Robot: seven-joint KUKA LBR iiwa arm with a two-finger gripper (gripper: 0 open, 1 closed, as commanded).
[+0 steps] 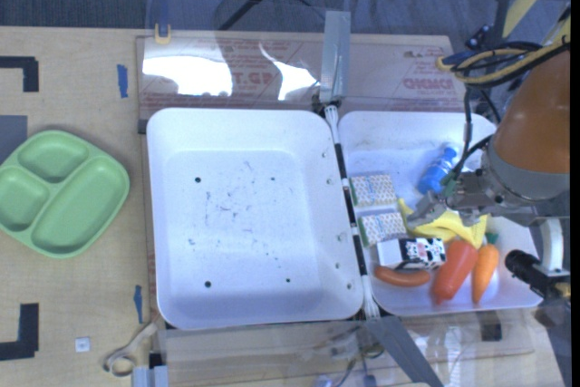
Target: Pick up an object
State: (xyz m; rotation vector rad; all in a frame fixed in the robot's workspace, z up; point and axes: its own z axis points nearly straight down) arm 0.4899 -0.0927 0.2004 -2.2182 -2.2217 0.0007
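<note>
Camera view: gripper (pixel 441 200) low in right bin (pixel 381 133), over banana (pixel 450 227).

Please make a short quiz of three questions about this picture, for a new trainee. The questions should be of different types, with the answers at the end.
1. True or false: the green divided plate lies inside the left bin.
2. Multiple choice: which bin does the gripper hang over? A) the left bin B) the right bin C) neither
3. Fill in: the blue bottle lies toward the ____ side of the right bin, while the orange carrot lies toward the near side.

Key
1. False: the plate lies on the bench, to the left of both bins.
2. B
3. far
</note>
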